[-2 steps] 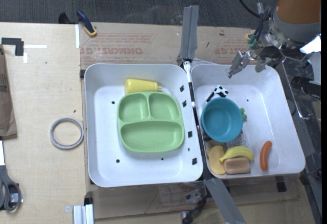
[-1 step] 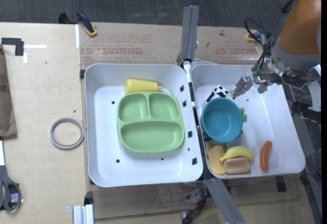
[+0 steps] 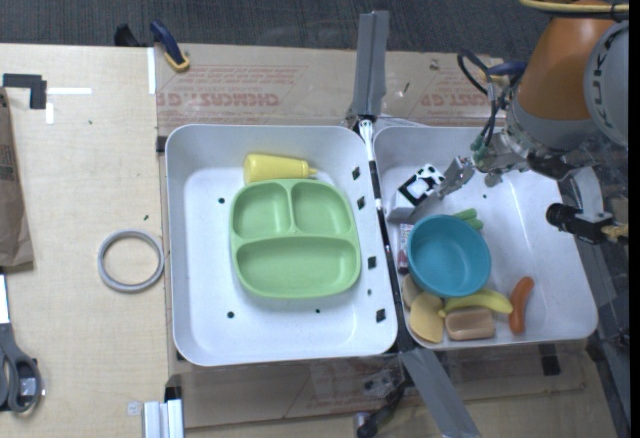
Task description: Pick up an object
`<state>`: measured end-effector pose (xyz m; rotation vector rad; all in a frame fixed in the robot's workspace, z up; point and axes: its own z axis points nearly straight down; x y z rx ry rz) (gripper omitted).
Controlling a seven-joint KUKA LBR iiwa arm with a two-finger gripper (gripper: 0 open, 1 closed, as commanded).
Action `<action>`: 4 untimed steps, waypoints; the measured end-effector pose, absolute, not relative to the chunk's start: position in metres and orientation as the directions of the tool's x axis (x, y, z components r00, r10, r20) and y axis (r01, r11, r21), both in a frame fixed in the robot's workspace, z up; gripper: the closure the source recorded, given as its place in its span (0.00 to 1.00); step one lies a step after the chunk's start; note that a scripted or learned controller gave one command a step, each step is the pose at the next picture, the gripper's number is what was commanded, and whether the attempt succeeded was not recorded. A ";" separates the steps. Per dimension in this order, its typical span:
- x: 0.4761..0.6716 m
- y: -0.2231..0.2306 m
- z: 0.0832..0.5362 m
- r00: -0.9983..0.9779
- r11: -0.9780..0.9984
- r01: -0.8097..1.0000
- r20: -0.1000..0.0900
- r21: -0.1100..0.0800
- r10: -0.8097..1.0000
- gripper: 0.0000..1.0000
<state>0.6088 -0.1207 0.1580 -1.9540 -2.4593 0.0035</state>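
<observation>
My gripper (image 3: 450, 180) reaches down-left from the orange-banded wrist (image 3: 560, 76) into the back of the right bin (image 3: 560, 256). Its tip sits right beside a small black-and-white object (image 3: 421, 184); I cannot tell whether they touch. Just in front lies a blue bowl (image 3: 449, 256) with a green item (image 3: 466, 217) at its far rim. Near the front wall are a banana (image 3: 482, 302), a carrot (image 3: 519, 304), a brown bread-like piece (image 3: 469, 325) and a pale yellow piece (image 3: 426, 319).
The left bin (image 3: 195, 256) holds a green divided plate (image 3: 295, 238) and a yellow bottle (image 3: 275, 167) behind it. A grey ring (image 3: 131, 259) lies on the bench at left. A metal divider post (image 3: 370, 66) stands between the bins.
</observation>
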 end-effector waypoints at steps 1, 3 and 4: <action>0.572 -0.113 0.168 -0.288 0.288 0.958 0.000 -0.001 0.958 0.00; 0.490 -0.112 0.099 -0.495 0.495 0.869 -0.012 0.015 0.869 0.00; 0.490 -0.112 0.099 -0.495 0.495 0.869 -0.012 0.015 0.869 0.00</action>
